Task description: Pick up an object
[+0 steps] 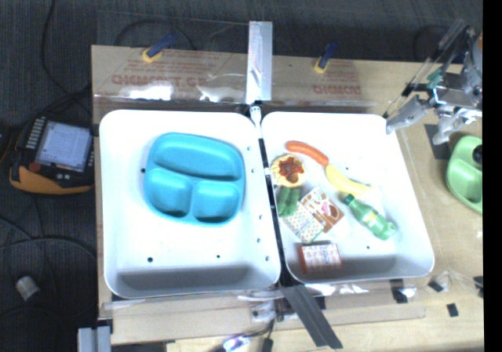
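The right bin [408,209] holds several small toys: an orange sausage [307,152], a round pizza piece [289,170], a yellow banana [343,179], a green bottle [370,217], a dark green vegetable [287,201], a patterned box [315,212] and a brown packet [318,255]. My gripper [413,129] hangs over the bench just past that bin's far right corner, well above and to the right of the toys. It is open, with nothing between its two grey fingers [400,117].
The left bin [125,256] carries a blue divided tray [193,177]. A metal divider post [260,60] stands behind the seam between the bins. A green rounded object [467,171] sits on the bench right of the right bin. A handheld pendant [55,153] lies on the floor at left.
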Controlling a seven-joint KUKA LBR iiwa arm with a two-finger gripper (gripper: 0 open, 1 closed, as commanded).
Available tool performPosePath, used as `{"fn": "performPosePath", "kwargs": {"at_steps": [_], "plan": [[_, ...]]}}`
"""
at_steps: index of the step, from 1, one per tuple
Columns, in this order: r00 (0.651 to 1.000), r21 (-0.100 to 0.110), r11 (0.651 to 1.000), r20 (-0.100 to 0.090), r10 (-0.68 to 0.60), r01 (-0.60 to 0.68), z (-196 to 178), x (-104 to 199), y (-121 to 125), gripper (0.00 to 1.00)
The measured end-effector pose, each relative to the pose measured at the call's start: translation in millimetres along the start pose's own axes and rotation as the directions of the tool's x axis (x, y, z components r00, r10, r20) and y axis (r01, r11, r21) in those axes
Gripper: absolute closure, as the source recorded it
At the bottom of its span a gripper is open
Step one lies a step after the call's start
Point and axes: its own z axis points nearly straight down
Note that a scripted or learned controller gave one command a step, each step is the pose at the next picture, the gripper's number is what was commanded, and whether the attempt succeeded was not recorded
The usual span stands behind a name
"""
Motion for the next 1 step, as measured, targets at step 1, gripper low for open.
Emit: {"fn": "performPosePath", "kwargs": {"at_steps": [1], "plan": [[0.994, 0.002, 0.994, -0.003, -0.106, 0.106, 129.1, 57.7, -25.7, 0.00]]}}
